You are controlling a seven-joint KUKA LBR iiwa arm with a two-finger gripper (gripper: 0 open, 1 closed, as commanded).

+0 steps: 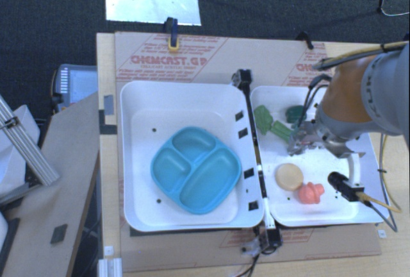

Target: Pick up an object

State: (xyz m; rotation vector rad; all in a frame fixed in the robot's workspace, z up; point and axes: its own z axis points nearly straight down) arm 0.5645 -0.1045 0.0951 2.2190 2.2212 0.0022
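Arm low in right bin

Gripper [296, 143] sits beside the green toy [271, 123] in the right bin [320, 218], finger state can't tell. Tan disc [289, 176] and pink toy [311, 193] lie nearer the front. Blue divided plate [195, 168] in left bin [138, 141]

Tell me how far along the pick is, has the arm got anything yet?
Nothing looks lifted yet. The gripper is down in the right bin beside the green object; a grasp can't be confirmed. The tan disc and pink toy lie untouched. Grasping and lifting remain.
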